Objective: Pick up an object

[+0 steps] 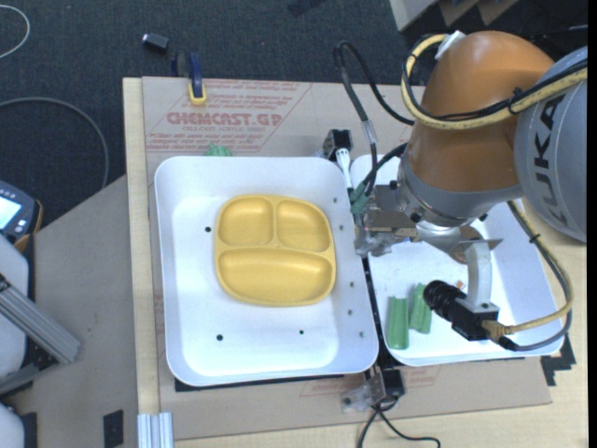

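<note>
In the left bin (177, 250) a yellow divided plate (275, 248) took the centre, leaving bare margins along every edge. The arm (471, 129) covered the right bin's (536, 259) far half; green pieces (408, 317) lay near its front-left corner.

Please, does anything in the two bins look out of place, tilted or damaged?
Nothing stands out. The yellow divided plate lies flat and whole in the left bin. The green pieces lie side by side in the right bin, below the arm.
</note>
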`<state>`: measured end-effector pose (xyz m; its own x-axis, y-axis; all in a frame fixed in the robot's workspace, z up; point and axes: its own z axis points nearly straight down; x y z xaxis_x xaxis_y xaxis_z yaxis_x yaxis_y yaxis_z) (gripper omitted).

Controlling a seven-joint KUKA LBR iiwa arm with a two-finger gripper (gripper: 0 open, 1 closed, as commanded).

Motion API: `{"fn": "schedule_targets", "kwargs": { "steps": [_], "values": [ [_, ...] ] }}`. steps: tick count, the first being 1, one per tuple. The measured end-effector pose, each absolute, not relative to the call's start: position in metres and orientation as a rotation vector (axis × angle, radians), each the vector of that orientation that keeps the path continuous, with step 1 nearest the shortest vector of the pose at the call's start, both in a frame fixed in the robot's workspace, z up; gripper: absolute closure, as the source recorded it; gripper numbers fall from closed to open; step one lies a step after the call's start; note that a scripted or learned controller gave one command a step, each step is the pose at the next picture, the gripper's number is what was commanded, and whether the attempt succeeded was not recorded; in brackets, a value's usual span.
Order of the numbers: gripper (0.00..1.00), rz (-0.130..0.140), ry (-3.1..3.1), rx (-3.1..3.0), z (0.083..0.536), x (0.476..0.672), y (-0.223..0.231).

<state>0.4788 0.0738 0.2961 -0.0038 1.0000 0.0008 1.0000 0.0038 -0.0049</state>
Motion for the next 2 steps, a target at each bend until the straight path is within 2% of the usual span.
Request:
{"fn": "schedule_targets", "kwargs": {
  "steps": [1, 2],
  "values": [
    [1.0, -0.005, -2.228, -2.218, 0.307, 0.499, 0.12],
    [1.0, -0.024, -2.231, -2.222, 0.441, 0.479, 0.128]
  ]
}}
